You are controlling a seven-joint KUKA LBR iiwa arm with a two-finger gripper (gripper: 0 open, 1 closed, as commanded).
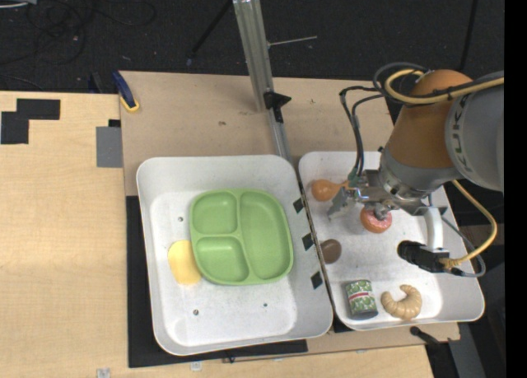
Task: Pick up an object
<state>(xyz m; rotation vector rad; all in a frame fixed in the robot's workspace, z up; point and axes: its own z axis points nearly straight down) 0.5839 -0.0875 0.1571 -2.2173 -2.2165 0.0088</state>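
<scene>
Smooth white right bin (shallow, rounded) holds a curved croissant.

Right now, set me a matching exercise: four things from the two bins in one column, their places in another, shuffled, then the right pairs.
Things:
1. green divided plate
2. yellow object
3. croissant
4. green can

Places:
A. right bin, near corner, right of the can
B. left bin, middle
C. left bin, against the plate's left edge
D. right bin, near edge, left of the croissant

Pairs: 1-B, 2-C, 3-A, 4-D
</scene>
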